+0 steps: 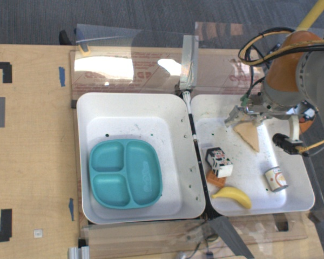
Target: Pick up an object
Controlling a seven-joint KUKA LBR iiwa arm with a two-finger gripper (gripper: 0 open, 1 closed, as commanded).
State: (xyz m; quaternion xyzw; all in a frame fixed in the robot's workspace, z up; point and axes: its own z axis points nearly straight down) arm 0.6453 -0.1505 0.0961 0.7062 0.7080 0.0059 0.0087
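Gripper (247,114) state cannot be told as it is seen low in the right bin (291,198) touching a tan wedge (249,135), with can (275,178), banana (233,196) and small box (218,161) lying nearby.

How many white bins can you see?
2. The left bin holds a teal divided plate. The right bin holds a banana and other small things.

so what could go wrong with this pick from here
The hand sits at the tan wedge, whose flat, sloped faces may slip out of a pinch. The wedge lies near the right bin's back wall, so it could be pushed against it. The small can, lying on its side, could roll if bumped.
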